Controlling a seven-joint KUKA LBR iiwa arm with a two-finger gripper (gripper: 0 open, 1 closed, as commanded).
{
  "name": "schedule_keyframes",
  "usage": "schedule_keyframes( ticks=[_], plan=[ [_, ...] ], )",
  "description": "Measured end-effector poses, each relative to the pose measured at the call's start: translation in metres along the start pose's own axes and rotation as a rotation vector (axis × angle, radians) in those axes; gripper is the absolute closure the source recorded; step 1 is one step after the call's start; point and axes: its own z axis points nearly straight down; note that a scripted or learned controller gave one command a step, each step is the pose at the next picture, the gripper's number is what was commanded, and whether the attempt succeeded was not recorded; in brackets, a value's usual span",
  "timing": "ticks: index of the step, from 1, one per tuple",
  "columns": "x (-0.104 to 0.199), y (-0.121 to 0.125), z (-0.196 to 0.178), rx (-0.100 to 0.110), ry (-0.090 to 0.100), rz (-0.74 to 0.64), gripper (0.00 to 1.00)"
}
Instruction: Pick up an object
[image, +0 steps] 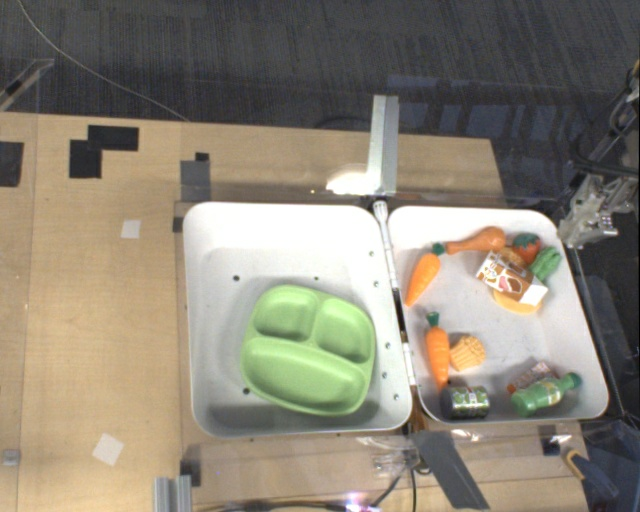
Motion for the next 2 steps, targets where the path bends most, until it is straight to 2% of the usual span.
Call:
schedule_keyframes(
  ticks=[1, 2],
  plan=[
    [-0.003, 0.001, -0.014, 0.002, -0.012, -0.003, 1.0],
    [-0.072, 0.005, -0.03, -0.001, -0.002, 0.099, 1.0]
  ],
)
